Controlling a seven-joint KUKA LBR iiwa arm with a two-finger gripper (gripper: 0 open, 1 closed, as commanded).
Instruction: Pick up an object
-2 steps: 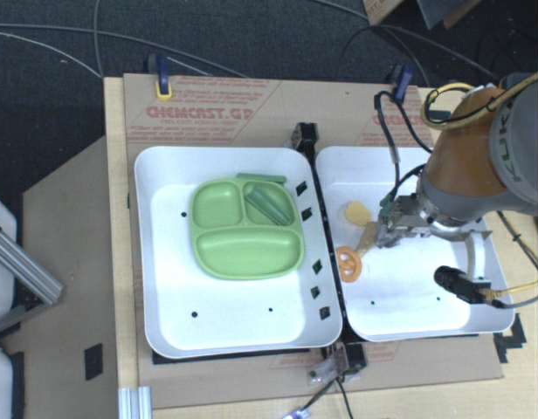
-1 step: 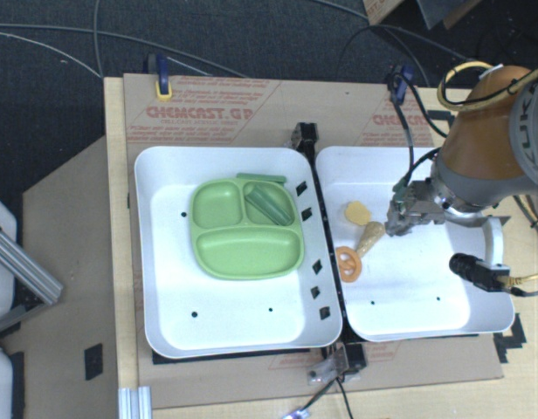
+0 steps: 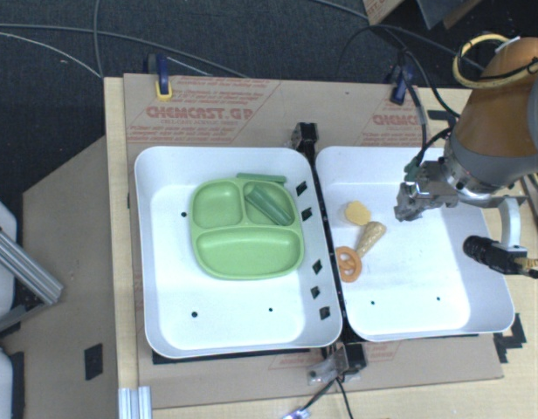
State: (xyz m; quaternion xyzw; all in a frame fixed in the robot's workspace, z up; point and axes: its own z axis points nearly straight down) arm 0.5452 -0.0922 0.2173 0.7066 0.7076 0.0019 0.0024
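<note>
Three small items lie in the right bin point(image 3: 444, 312); the gripper point(image 3: 412, 206) is poised right of the cone point(image 3: 370, 236), grip state unclear; descent is needed.

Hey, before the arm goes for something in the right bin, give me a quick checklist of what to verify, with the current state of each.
1. Targets present in right bin: ok. A yellow piece, a tan cone and an orange pretzel lie at its left side.
2. Targets apart: not ok. Cone and pretzel look touching.
3. Gripper free of objects: ok, nothing seen in it.
4. Gripper over a target: not ok. It sits right of the yellow piece.
5. Gripper opening: cannot tell.
6. Green tray out of the way: ok, in the left bin.
</note>
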